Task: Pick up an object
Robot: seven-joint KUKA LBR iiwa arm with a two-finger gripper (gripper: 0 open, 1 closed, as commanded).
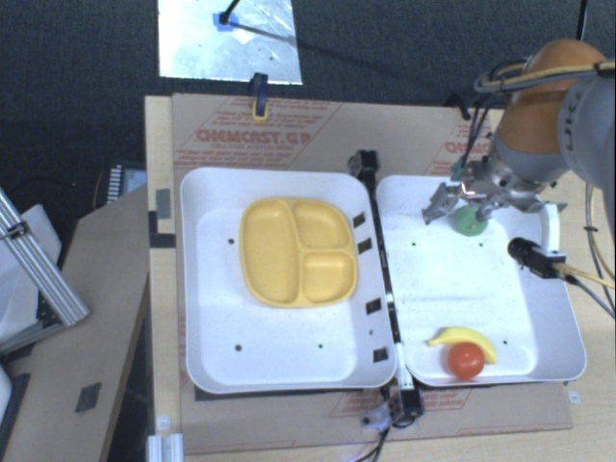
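Over the right bin's (553, 340) far end | gripper (460, 203) seen above a green object (471, 222), grip state cannot be told | banana (462, 337), tomato (466, 360) placed near | yellow plate (296, 251) left.

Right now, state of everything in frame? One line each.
gripper: low over the green object, far end of the right bin.
green object: in the bin, partly hidden by the gripper.
banana: lying at the near end of the right bin.
tomato: touching the banana.
yellow tray: flat in the left bin, compartments bare.
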